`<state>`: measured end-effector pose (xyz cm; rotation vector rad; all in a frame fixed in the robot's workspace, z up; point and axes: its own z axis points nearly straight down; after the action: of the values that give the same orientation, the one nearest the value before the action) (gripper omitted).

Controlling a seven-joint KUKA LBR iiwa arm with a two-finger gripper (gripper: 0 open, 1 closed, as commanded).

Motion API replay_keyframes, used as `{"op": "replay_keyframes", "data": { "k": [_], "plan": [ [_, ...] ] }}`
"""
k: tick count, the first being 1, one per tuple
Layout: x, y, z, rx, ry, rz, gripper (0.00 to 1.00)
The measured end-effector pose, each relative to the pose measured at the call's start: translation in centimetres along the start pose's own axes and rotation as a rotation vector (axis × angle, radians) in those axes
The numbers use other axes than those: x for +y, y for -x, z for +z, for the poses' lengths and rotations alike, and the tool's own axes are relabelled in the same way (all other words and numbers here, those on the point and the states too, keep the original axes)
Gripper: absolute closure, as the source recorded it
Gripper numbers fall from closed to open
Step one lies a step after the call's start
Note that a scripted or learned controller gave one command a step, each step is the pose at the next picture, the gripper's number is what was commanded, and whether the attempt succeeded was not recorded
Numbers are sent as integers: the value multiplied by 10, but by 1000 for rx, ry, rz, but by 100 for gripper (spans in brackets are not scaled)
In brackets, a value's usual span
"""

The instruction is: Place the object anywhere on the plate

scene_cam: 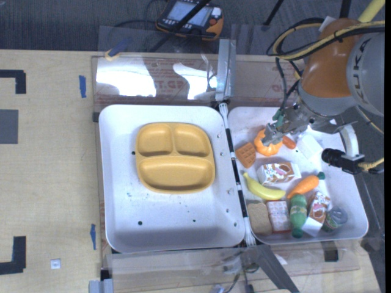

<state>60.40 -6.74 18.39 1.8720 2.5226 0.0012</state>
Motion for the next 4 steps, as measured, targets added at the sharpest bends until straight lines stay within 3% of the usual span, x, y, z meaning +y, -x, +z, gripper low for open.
{"op": "replay_keyframes", "data": {
  "k": [1,2,3,4],
  "plan": [
    [-116,-51,0,3,-6,-162,100],
    [-27,-78,-27,-1,0,-356,100],
    [20,-157,-37,-1,1,-453,100],
    [83,-194,1,-1,1,-551,100]
  ]
}}
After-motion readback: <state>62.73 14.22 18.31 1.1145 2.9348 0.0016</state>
